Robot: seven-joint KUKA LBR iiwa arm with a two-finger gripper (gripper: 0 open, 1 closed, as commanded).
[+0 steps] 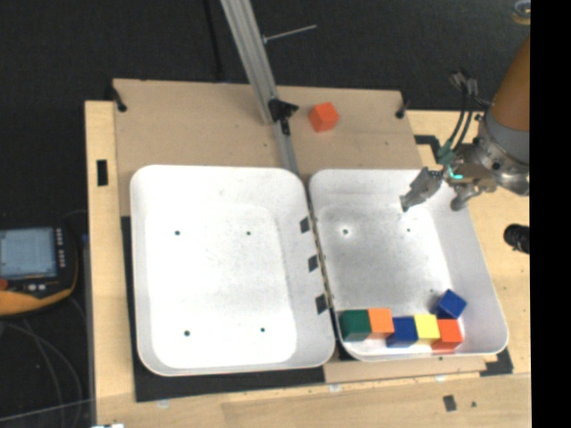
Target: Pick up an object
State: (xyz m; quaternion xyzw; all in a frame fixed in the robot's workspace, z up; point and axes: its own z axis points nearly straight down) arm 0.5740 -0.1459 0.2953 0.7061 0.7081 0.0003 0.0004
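The gripper, fingers spread and holding nothing, hovers over the right bin's far right edge, so by my reading this is the approach step, and the next move must carry it down and nearward to the row of cubes, well apart from it against the bin's near wall.

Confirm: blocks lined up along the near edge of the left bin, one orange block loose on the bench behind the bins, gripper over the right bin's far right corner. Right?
Not quite. The camera view shows the row of blocks along the near edge of the right bin, not the left bin. The rest holds: the orange block sits on the bench behind the bins, and the gripper is over the right bin's far right corner.
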